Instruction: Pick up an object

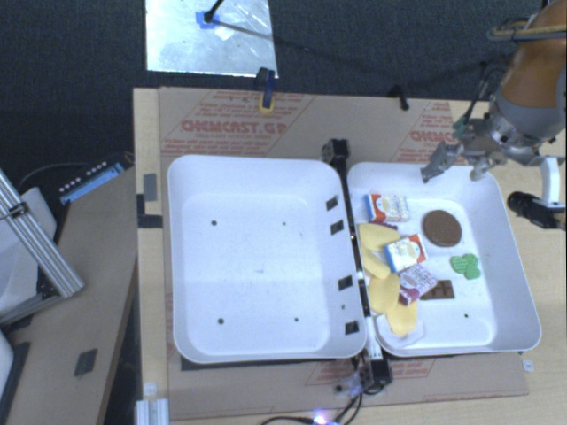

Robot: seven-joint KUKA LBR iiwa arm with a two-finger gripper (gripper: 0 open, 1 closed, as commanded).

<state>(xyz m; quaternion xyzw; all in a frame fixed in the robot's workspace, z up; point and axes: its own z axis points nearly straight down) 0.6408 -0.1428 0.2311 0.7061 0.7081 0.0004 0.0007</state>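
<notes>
Near edge of the table [106, 237]: a tangle of wires and a connector at the seam where the two bins meet.

Left bin [257, 255]: white, shallow, bare floor with a few small dark dots.

Right bin [505, 264]: white, holds all the loose things, mostly bunched toward its left wall. Nearest the camera, a pale yellow banana-like piece [390, 304] lies along the left wall, running from mid-bin down to the near corner. A dark brown bar [438, 290] sits just right of it, touching a small wrapped packet [416, 280]. A blue-and-white carton [404, 253] rests on the yellow pieces. A green lump [465, 266] lies apart to the right. Beyond it, a round brown cookie [441, 227] lies flat. Farther back, a red, white and blue box [387, 207] lies near the left wall.

Claw [459, 166]: above the far rim of the right bin, fingers spread apart and pointing down, nothing between them. The cookie lies nearest to it, toward the camera and slightly left, clearly apart. The box lies to its left and nearer.

Far side: brown cardboard sheet [239, 122] under the bins, a blue-and-yellow clamp [265, 91] on its edge, a shiny square plate [211, 23] on dark carpet.
</notes>
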